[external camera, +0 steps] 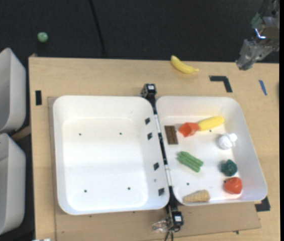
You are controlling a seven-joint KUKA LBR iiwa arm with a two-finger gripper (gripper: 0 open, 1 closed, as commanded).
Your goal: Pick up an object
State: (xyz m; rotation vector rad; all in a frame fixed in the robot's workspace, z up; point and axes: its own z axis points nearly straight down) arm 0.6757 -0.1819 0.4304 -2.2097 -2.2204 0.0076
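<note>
Above the worktop's (pixel 106 77) far right corner, hovering fingers (pixel 247 59), open or shut impossible to tell. Well apart, inside the right bin (pixel 250 149): yellow corn (pixel 211 123), white ball (pixel 225 141), green beans (pixel 189 161), red tomato (pixel 233 185).

Bench (pixel 106 77): light wooden board, black tape marks near its corners; dark floor (pixel 131 19) beyond its far edge, crossed by a thin dark cable (pixel 95 19); small green ball (pixel 42 36) on that floor, off the bench's far-left corner; two white containers (pixel 1 134) stacked along the bench's left side; lighting even.
</note>
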